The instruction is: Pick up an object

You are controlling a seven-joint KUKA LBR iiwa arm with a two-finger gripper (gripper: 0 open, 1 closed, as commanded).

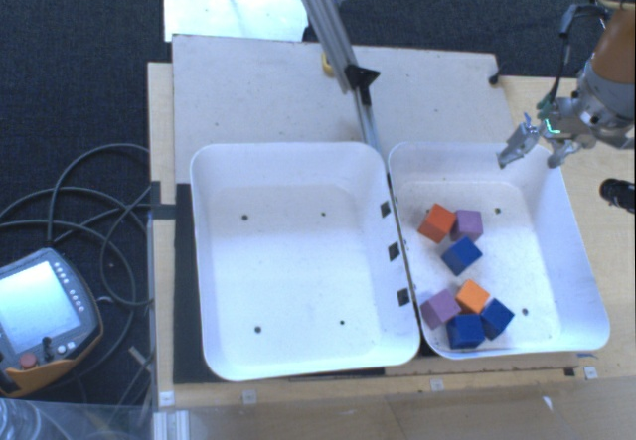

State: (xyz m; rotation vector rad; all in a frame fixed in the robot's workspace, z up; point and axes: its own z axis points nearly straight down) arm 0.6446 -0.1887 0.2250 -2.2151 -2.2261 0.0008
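Note:
Several small cubes lie in the right bin point(556, 229): an orange cube point(436, 222) next to a purple cube point(468, 223), with a blue cube point(461, 255) just below them. Nearer the front sit a purple cube point(439, 308), an orange cube point(473, 295) and two blue cubes point(497, 317) point(464, 331), packed together. My gripper point(535, 146) hovers above the bin's far right rim, well away from the cubes. Its two fingers are spread open with nothing between them.
The left bin point(288, 259) stands beside the right one. A slanted metal pole point(323, 6) crosses the back board down to the gap between the bins. A teach pendant point(40, 314) and cables lie on the floor at left.

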